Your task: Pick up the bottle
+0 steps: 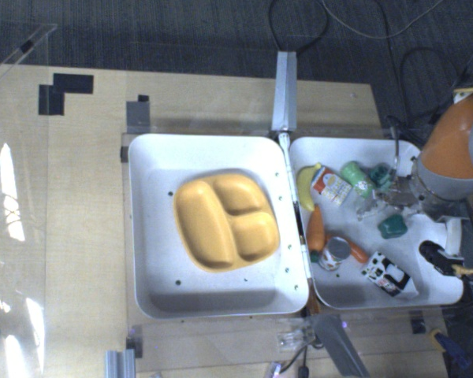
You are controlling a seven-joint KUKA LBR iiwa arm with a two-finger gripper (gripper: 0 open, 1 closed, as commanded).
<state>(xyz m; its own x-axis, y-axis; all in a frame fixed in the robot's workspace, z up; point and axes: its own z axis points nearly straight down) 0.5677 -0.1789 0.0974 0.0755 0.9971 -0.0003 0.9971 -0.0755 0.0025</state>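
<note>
Bench [79,211] carries two white bins set side by side, a metal rail running up from where their rims meet. Left bin [150,290] holds one thing, a yellow compartment tray [225,219] lying near its middle, probably parked there as a drop site or a distractor. Right bin [441,294] holds the clutter, crowded into its upper and left parts, as if tipped in loose to give the picker a mixed pile. Arm [457,144] enters from the right with its orange band over the bin's upper right corner, wrist dropped low among the items, which reads as a grasp attempt under way. Gripper [396,189] sits in the pile; whether it is parted or closed, or has anything, I cannot tell. Bottle [355,173]: my best reading is the green, translucent body lying on its side in the upper middle of the right bin, just left of the gripper; contact uncertain. Alongside: banana [306,187] against the left wall, small carton [331,186], carrot [316,228], can [336,252], teal block [392,226], black-and-white box [386,274].
</note>
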